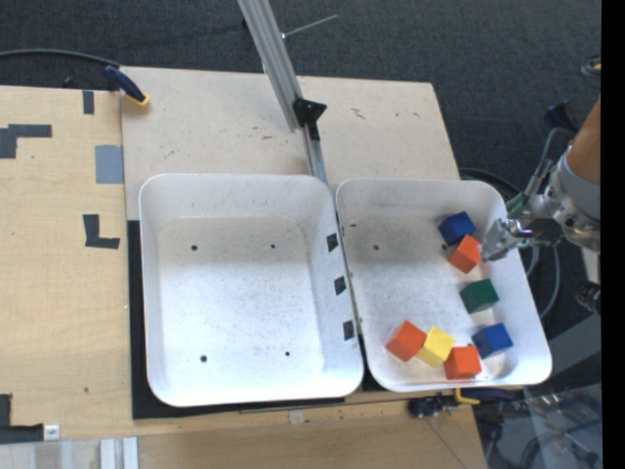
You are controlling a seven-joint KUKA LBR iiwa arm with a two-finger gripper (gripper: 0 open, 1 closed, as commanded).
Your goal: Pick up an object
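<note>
You are looking down at two white bins side by side, and the gripper [503, 234] is reaching in from three o'clock, hanging over the right bin [391, 203] near its three o'clock wall. The thing nearest it is an orange block [465, 254], lying just toward seven o'clock from the fingertips and close beside them; whether they are touching is not something you can judge from here. A blue block [455, 228] is sitting just at the orange one's eleven o'clock, so the two are crowding each other. You cannot tell how the jaws are standing, and nothing is showing between them. Further toward six o'clock, a green block [479, 295] is lying alone, then a second blue block [493, 339], and along the six o'clock wall an orange block [405, 341], a yellow block [437, 346] and another orange block [463, 362] are sitting in a tight row. The left bin [244, 291] is holding no blocks.
</note>
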